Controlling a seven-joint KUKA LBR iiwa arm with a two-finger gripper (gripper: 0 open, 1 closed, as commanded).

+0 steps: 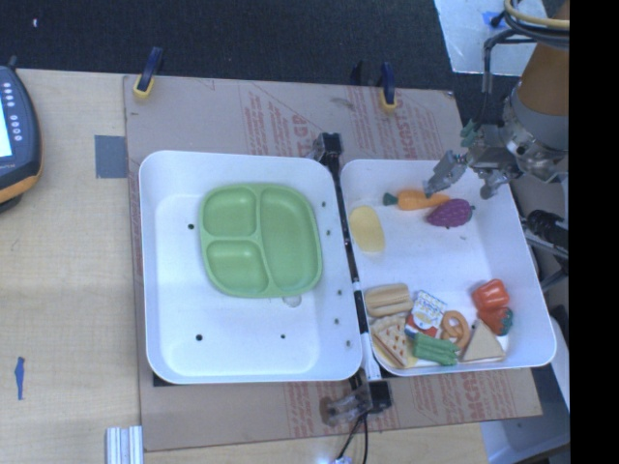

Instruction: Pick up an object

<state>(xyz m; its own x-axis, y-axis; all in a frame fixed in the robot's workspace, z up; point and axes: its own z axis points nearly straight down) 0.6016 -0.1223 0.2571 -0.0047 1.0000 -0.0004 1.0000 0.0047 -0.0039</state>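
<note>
My gripper [466, 180] hangs over the far side of the right bin [527, 259], fingers spread open with nothing between them. Just below it lie an orange carrot [416, 200] and a purple bunch of grapes [449, 213]; the left fingertip [442, 176] is right above the carrot's thick end. A pale yellow oval piece [367, 229] rests near the bin's left wall. Along the near side sit a hot dog [388, 299], a red pepper [491, 303], a pretzel [453, 329], a waffle [391, 340] and a green bean pod [432, 349].
The left bin [164, 288] holds a green divided plate [261, 240]. A black clip [330, 147] joins the bins at the far side. A handheld pendant [14, 129] lies at the bench's left edge. Two clamps [147, 72] [388, 87] hold the cardboard sheet.
</note>
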